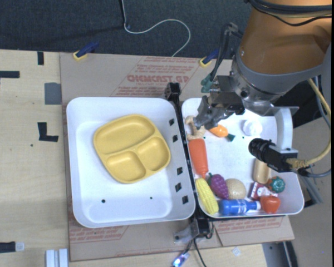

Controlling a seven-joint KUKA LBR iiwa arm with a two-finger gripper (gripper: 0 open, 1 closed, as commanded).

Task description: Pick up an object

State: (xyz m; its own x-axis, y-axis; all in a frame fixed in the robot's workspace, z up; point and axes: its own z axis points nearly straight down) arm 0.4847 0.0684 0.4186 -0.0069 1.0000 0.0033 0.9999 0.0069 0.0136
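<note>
The hand (203,121) hangs low at the right bin's (289,207) upper-left corner; its grip can't be judged from here. The carrot (199,156) lies just below it, long axis running toward the camera.

- Grey arm with orange band (289,26): cut off by the top and right edges.
- Right white plastic bin (292,207): far rim hidden beneath the arm.
- Gripper (203,121): finger state too indistinct to tell.
- Small pale object (196,131) under the gripper: unidentifiable.
</note>
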